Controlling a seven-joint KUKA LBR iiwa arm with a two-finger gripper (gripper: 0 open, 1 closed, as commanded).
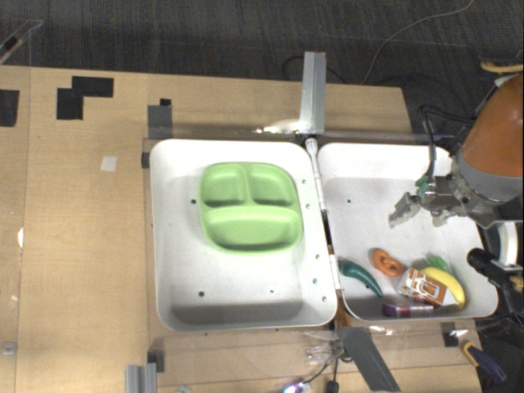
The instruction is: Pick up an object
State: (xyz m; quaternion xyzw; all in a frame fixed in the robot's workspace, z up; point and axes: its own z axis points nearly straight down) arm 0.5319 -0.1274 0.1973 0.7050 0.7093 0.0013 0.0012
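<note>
While nothing has yet been lifted, the likely targets lie clustered in the near corner of the right bin (360, 178): a yellow banana (449, 286), a small printed box (421, 286) just beside it, an orange ring-shaped piece (387, 261), a teal curved piece (360, 274) and a dark purple item (403, 309) along the front wall. The gripper (407, 209) hangs above the bare floor of that bin, apart from the cluster and touching none of it. I cannot tell how its jaws stand; nothing shows between them. I judge this the approach step; next it must travel toward the cluster and descend over one piece. The left bin (176, 219) carries a green divided plate (249, 205).
</note>
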